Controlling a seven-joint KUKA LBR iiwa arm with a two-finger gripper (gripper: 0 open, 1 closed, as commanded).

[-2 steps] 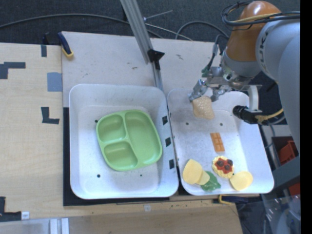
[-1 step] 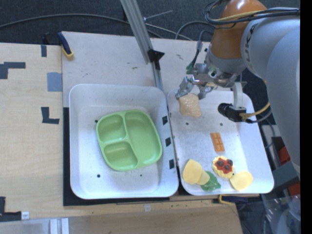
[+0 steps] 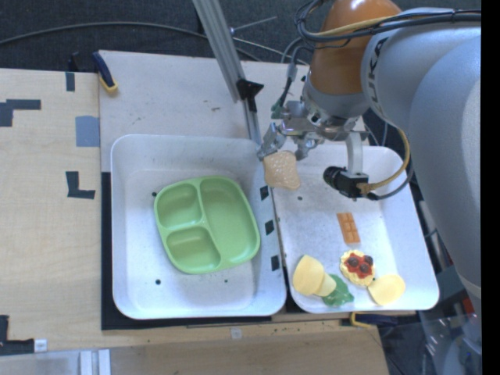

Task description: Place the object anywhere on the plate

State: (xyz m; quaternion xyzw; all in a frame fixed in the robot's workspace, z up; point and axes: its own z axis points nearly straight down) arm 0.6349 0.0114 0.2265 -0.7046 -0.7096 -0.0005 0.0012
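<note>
gripper (image 3: 280, 148) is up over the seam between the two bins, fingers closed on a tan bread-like piece (image 3: 282, 170) that hangs below them, clear of the bin floor as far as I can judge from this slant. So the object is off the right bin (image 3: 391, 162) and in carry, sitting right above the divider edge. Target is the green divided plate (image 3: 206, 223) in the left bin (image 3: 125, 209), lower-left of the held piece and still apart from it. It lies flat, three compartments, nothing in it. Task says anywhere on the plate, so the near compartment on the right side looks like the cheapest drop. Grip looks like it's on the top edge only, piece dangling, so I'd guess a swing or slip is the main risk on the traverse. Leftovers in the right bin: orange cracker-like strip (image 3: 348, 226), small pizza toy (image 3: 357, 267), yellow pieces (image 3: 309, 275) and (image 3: 387, 289) with a green bit (image 3: 338, 294) between them, all bunched at the near corner, out of the path. Grey pole (image 3: 223, 45) runs down just behind the wrist; close to the gripper in this view, can't tell real clearance
</note>
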